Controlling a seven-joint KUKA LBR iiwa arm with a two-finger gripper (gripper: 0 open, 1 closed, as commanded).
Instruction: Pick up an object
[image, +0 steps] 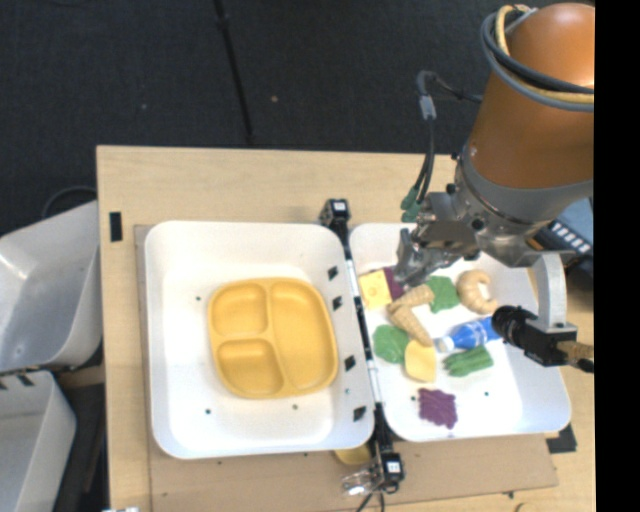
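- Gripper (408, 268), camera view: low over the back-left part of the right bin (545, 400), under the grey wrist and orange band. Its tip is a dark mass against the clutter, so I cannot tell how far it is open or whether anything is in it.
- Task's thing: none is singled out. The candidates all lie loose in the right bin. A yellow block (373, 290) and a small dark-purple piece (393, 285) sit just beside the tip, and a tan cone (417, 297) is near it.
- Further out are a tan croissant shape (475, 290), a blue bottle (468, 335), a green piece (390, 343), a yellow wedge (421, 362) and a purple cluster (436, 406).
- Left bin (165, 400): holds a yellow divided tray (272, 335), well apart from the arm.
- Both bins rest on the table (120, 190).
- Judgement: this looks like the approach or descent for a grasp near the bin's left wall.
- Risk 1: the pieces touch or crowd each other, so a close could land between two and pinch neither.
- Risk 2: the block lies next to the bin wall, so a descent could strike the rim or push the block away.
- Risk 3: the rounded toys could squirt out sideways on closing.
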